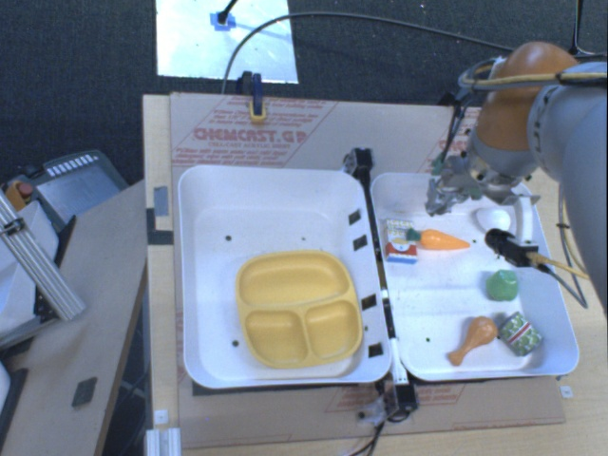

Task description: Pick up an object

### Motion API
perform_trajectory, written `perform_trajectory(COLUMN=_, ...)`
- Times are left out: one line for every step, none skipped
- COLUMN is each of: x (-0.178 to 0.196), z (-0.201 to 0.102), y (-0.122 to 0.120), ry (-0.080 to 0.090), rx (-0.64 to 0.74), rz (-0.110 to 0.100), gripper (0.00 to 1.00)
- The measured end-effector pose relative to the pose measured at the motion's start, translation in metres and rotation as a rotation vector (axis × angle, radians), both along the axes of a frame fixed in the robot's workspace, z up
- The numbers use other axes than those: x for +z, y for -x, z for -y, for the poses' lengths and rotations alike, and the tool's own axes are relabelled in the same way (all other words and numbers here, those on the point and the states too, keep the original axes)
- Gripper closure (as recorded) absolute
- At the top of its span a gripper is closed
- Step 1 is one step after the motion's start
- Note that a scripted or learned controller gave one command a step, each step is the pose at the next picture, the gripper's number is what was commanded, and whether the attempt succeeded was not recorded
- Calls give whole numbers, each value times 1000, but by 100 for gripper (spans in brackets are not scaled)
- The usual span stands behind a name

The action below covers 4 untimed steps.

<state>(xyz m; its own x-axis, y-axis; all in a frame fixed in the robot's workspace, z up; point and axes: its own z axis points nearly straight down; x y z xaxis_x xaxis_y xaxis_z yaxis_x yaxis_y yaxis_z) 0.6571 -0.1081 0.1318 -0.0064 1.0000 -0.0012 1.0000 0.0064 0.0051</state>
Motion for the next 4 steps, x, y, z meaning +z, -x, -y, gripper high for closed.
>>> perform_trajectory(x=46, z=5, y=-5, ry=0, rx=-2, rz=2, gripper=100)
perform_trajectory(x=93, z=6, y=-6, ry=0, rx=-1, rz=2, gripper=100)
perform_trajectory(x=83, z=-42, y=12, ry=-2, rx=2, rz=-5, gripper=100)
perform_trajectory(x=83, z=-84, y=36, ry=-2, rx=2, rz=-6, gripper=100)
